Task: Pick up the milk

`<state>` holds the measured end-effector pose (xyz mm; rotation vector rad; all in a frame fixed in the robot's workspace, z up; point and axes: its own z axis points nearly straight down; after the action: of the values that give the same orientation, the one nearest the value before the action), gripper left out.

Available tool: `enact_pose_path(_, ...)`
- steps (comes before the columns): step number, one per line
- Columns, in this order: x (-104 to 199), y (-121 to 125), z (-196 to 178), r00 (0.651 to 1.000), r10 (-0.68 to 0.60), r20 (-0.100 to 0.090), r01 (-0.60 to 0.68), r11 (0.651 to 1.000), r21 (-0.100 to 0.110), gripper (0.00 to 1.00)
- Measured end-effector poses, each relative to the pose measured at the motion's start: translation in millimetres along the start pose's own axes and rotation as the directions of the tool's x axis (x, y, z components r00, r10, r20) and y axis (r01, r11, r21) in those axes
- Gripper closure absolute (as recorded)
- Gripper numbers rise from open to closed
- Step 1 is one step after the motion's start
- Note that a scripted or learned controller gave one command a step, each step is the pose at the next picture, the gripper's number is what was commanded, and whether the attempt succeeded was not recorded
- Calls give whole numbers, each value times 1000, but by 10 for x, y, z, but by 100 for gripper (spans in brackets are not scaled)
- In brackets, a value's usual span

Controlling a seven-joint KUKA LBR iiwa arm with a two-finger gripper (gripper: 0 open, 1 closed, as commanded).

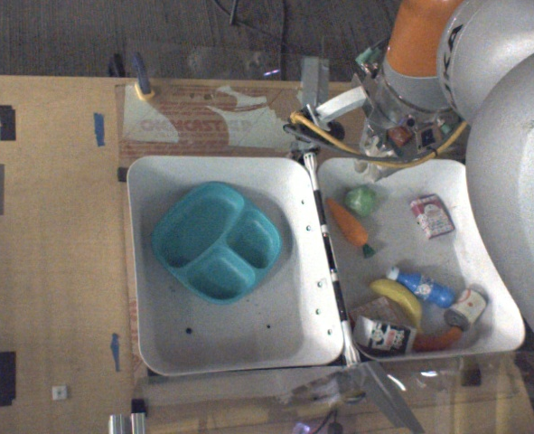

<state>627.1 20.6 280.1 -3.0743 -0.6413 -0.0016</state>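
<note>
The right bin (pixel 483 242) has bare floor in the middle. Its lower part is crowded: banana (pixel 398 299), blue bottle (pixel 422 287), dark carton (pixel 386 334) all packed close.

Two white bins sit side by side on the table, the left bin (pixel 149 269) and the right bin (pixel 497 324). In the left one, a single teal divided plate (pixel 217 240), three compartments in it. Over to the right bin, and it's busier: one carrot (pixel 349 223), one green round piece (pixel 361 201), one small pink-and-white carton (pixel 432 216), one banana (pixel 398 298), one blue-and-white bottle (pixel 423 287), one dark can (pixel 386 334), one small white-and-red container (pixel 466 308) and one reddish-orange piece (pixel 438 340) at the near edge. Eight things there.
</note>
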Motion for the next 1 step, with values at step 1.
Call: enact_pose_path(1,-2,18,-98,1000,4,-1,-4,1000,1,100)
